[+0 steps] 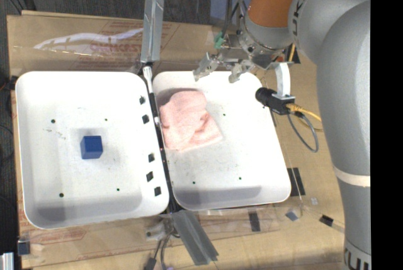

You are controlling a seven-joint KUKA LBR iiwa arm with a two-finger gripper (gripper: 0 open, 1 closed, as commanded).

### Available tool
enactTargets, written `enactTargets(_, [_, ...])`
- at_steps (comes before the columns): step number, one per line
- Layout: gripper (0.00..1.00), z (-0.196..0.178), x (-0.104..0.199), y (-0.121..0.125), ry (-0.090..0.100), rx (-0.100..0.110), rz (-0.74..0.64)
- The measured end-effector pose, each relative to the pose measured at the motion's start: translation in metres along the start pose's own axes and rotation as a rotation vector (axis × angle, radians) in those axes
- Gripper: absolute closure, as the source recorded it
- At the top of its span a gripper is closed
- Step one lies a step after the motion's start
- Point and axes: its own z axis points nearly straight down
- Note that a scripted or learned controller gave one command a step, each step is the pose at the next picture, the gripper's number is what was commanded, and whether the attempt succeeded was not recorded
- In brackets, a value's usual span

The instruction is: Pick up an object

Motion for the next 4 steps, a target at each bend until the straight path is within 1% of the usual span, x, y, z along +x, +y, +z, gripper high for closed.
enactTargets(1, [0.00, 0.162, 0.005, -0.022, 0.000, -0.007, -0.013])
enactTargets(2, [0.00, 0.161, -0.046, 0.012, 0.000, -0.008, -0.015])
enactTargets(3, [0.00, 0.163, 0.000, -0.019, 0.000, -0.006, -0.194])
enactTargets(4, [0.00, 0.162, -0.017, 0.016, -0.001, -0.006, -0.126])
